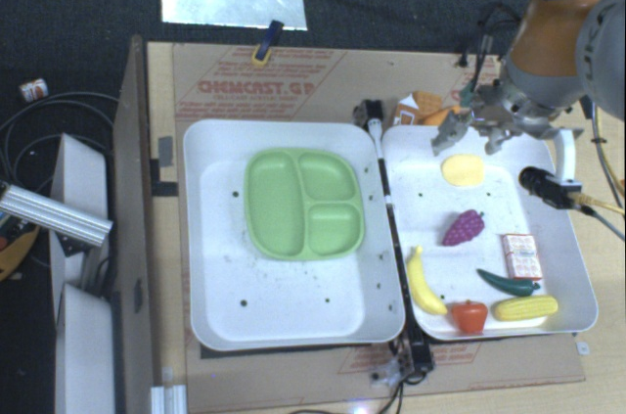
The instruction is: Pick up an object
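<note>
The toys lie in the right bin (577,290): a pale yellow disc (463,170) near its twelve o'clock edge, purple grapes (464,227) at the centre, a banana (423,282) at seven o'clock, and a tomato (469,315), a green pepper (509,282), a corn cob (525,307) and a small red-and-white box (520,255) toward five o'clock. The pincer (472,134) hovers just beyond the disc's twelve o'clock side, its two fingers spread apart with nothing between them. The arm (562,21) is cut off at the picture's upper right. An orange thing (421,108) behind the bin's far edge is partly hidden and hard to name. The left bin (220,304) holds a green divided plate (301,205). The bench (323,79) shows brown cardboard.
</note>
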{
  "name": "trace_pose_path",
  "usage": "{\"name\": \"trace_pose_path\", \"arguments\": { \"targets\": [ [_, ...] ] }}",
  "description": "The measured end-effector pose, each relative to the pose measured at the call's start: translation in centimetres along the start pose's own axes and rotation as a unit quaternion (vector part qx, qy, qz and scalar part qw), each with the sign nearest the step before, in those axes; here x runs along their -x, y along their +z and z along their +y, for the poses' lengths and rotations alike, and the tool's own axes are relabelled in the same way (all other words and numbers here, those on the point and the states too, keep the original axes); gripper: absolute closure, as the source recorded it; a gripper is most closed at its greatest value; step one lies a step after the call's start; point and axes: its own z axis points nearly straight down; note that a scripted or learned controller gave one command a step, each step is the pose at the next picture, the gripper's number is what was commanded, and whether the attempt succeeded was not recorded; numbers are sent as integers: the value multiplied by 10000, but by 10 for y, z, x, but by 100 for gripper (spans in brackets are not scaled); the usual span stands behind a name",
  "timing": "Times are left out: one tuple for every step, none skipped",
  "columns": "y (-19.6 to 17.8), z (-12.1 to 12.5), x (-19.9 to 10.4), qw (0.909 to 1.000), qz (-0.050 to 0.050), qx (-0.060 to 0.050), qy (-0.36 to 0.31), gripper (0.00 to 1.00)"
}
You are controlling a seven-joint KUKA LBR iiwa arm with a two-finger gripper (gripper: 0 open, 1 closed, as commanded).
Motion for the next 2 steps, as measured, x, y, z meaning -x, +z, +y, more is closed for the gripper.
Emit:
{"name": "trace_pose_path", "arguments": {
  "targets": [
    [45,-26,41,10000,-1,-22,29,0],
    [137,-49,52,10000,8,-43,22,0]
  ]
}}
